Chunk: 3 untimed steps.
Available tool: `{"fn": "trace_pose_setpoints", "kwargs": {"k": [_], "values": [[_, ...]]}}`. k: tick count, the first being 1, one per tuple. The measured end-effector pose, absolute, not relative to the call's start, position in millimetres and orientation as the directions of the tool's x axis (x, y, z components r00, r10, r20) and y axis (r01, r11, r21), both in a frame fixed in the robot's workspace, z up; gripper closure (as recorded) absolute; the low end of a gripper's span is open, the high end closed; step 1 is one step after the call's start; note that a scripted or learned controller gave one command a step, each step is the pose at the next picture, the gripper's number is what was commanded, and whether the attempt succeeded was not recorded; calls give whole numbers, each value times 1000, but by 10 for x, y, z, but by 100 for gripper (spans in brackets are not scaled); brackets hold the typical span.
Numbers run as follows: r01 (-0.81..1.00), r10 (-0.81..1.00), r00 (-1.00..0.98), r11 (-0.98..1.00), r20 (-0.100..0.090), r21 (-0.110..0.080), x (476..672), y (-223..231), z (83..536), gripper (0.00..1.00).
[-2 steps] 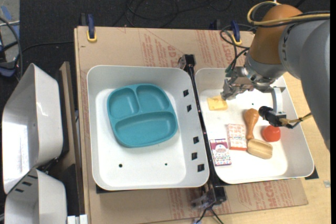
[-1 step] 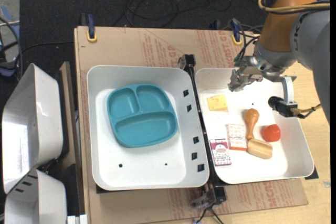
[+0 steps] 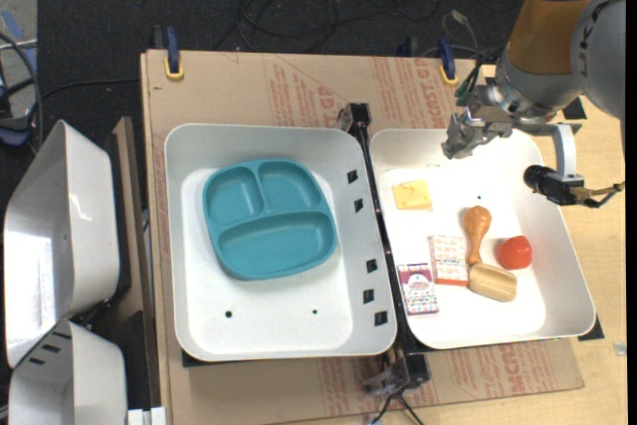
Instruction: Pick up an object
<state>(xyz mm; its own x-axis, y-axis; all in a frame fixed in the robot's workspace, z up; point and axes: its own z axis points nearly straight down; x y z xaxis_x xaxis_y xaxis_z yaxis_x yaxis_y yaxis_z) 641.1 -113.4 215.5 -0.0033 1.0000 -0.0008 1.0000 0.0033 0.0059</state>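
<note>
The right bin holds a yellow square piece, a wooden pestle-like stick on a wooden block, a red round object, a pink-and-white card and a small pink packet. My gripper hangs over the bin's back edge, above and to the right of the yellow piece, apart from every object. Nothing shows between its tips.
The left bin carries a teal divided plate. A black divider runs between the bins. Blue and yellow clamps grip the board's back edge. White tubs stand off the bench at left.
</note>
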Motion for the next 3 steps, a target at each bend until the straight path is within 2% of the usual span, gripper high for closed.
{"fn": "trace_pose_setpoints", "kwargs": {"k": [1,2,3], "values": [[1000,1000,-4,4,-1,7,6415,-1093,2794,100],[1000,1000,-7,7,0,0,6408,-637,2632,100],[1000,1000,-9,9,1,0,6529,-62,2503,100]]}}
